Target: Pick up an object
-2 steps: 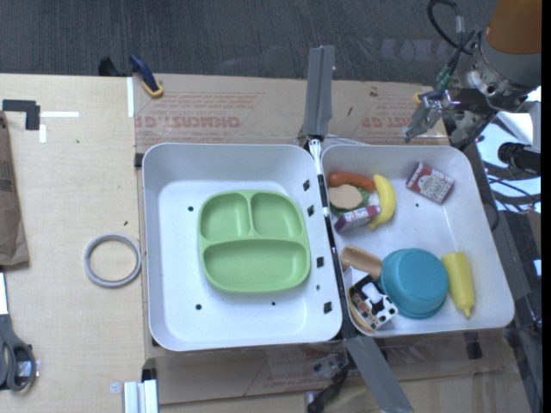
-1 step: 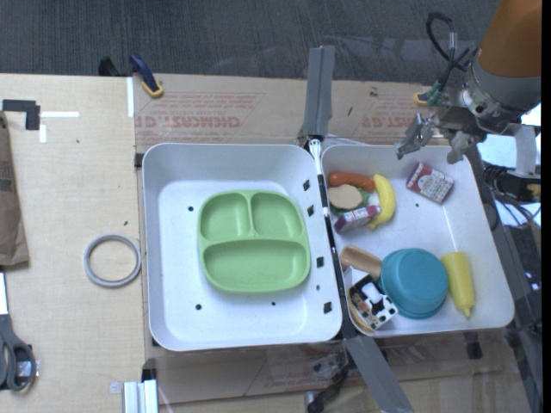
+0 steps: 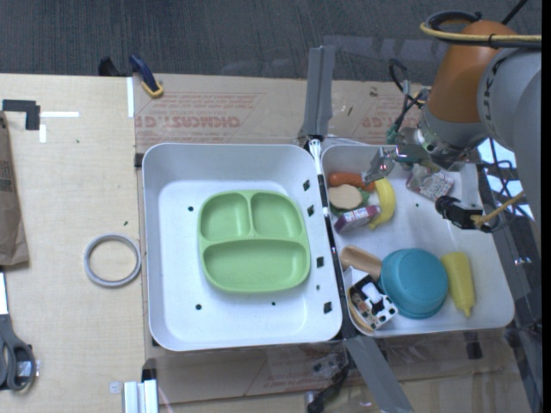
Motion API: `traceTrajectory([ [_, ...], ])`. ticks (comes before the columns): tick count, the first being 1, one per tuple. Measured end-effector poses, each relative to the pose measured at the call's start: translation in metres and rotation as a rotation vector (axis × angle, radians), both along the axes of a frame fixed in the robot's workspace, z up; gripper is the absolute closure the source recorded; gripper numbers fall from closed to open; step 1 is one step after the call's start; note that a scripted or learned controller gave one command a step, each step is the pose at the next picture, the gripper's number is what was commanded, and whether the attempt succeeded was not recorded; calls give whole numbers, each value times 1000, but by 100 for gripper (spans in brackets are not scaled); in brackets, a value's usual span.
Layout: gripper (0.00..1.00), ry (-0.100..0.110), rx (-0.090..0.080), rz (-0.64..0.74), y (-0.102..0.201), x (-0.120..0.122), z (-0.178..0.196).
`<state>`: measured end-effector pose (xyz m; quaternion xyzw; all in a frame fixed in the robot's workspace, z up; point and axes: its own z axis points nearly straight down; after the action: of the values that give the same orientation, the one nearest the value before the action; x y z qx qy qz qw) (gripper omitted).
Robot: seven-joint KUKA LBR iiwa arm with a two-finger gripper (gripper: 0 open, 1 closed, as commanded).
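A fixed camera looks down at a slant on a counter [image 3: 77, 188] bearing two shallow white bins side by side.

Nearest the camera, the right bin [image 3: 495, 317] holds a cluster along its front: a black-and-white patterned object [image 3: 372, 304], a blue bowl [image 3: 415, 282] turned upside down, a yellow bottle-like item [image 3: 460, 280] just beside it, and a tan wooden piece [image 3: 360, 259].

The left bin [image 3: 164, 256] holds a green divided plate [image 3: 254, 241], with bare floor all round it.

Farther back in the right bin lie a banana [image 3: 385, 203], a small purple-capped container [image 3: 353, 220], a pale round item [image 3: 346, 197] and an orange carrot-like piece [image 3: 346, 180], crowded against the dividing wall.

The gripper [image 3: 385, 157] hovers over that far corner, above the banana. Whether its fingers are open or closed cannot be told (they are small and blurred), and nothing is seen between them, so the pick appears not yet done.

Open room lies in the right bin's centre; the far wall and divider sit close to the gripper.
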<state>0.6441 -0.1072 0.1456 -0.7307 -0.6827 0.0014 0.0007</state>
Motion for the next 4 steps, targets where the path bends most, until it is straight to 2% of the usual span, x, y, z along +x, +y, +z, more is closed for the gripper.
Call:
traceTrajectory([
  [1, 0, -3, -1, -46, -7, 0, 120],
  [2, 0, 0, 0, -28, 5, 14, 3],
  [3, 0, -7, 0, 347, 14, 16, -52],
  [4, 0, -4, 0, 508, 26, 11, 47],
])
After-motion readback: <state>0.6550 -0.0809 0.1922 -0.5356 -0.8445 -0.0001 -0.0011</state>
